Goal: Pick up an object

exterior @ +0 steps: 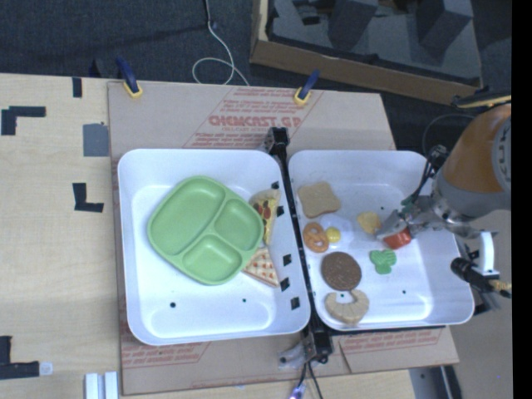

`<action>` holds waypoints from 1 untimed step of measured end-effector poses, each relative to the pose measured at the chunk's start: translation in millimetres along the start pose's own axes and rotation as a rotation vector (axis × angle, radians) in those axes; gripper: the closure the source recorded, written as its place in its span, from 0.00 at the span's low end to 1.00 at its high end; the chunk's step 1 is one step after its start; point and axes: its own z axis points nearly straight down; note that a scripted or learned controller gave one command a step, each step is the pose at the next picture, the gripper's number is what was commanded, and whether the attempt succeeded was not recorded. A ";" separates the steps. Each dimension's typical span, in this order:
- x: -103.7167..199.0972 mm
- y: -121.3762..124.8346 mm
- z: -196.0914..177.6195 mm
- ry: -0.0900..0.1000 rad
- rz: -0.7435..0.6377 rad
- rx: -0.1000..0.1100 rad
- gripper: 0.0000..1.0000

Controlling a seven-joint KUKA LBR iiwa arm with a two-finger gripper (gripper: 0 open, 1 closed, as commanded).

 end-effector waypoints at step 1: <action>83.0 -49.8 -90.8 0.006 -0.004 0.004 1.00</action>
